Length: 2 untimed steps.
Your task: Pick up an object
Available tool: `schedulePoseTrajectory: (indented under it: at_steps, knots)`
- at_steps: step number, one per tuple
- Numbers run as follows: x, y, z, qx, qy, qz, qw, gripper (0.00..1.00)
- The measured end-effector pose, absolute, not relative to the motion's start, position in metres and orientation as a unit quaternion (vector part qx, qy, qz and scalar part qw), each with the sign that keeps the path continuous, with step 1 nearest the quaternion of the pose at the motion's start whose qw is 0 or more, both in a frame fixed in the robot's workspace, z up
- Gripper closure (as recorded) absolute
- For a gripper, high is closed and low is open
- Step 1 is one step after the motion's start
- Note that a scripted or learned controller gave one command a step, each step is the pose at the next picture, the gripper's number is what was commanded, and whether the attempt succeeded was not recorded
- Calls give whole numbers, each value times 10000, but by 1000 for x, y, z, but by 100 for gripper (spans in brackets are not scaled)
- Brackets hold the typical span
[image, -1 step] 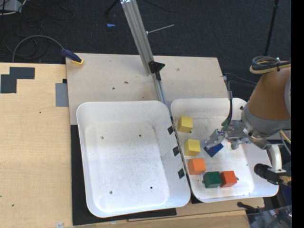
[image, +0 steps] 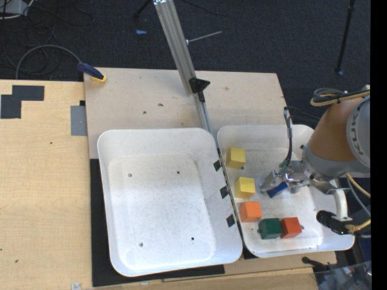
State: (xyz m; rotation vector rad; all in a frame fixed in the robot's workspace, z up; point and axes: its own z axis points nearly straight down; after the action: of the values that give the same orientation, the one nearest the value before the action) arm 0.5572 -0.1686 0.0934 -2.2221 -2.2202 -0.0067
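My gripper (image: 283, 179) is low in the right bin (image: 302, 245), reaching in from the right. A small blue object (image: 277, 190) lies right at its tip, touching or just under it; I cannot tell whether it is held. Left of the gripper sit two yellow blocks (image: 236, 157) (image: 245, 186). An orange block (image: 250, 211) lies in front of them. A green block (image: 270, 228) and a red-orange block (image: 291, 226) sit side by side near the bin's front wall.
The left bin (image: 115, 162) stands beside the right one, with black clips (image: 224, 191) along the shared edge. A slanted aluminium bar (image: 178, 47) rises behind the bins. The arm's orange band (image: 332, 132) and cables hang over the right bin's right side.
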Motion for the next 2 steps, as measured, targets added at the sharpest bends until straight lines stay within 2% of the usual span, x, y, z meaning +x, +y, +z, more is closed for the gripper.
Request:
schedulePoseTrajectory:
  at_steps: [1, 2]
  knots:
    - [556, -168, 103, -7080, -7062, -15, 3, 100]
    - [575, -77, 194, -7041, -7101, -28, -3, 100]
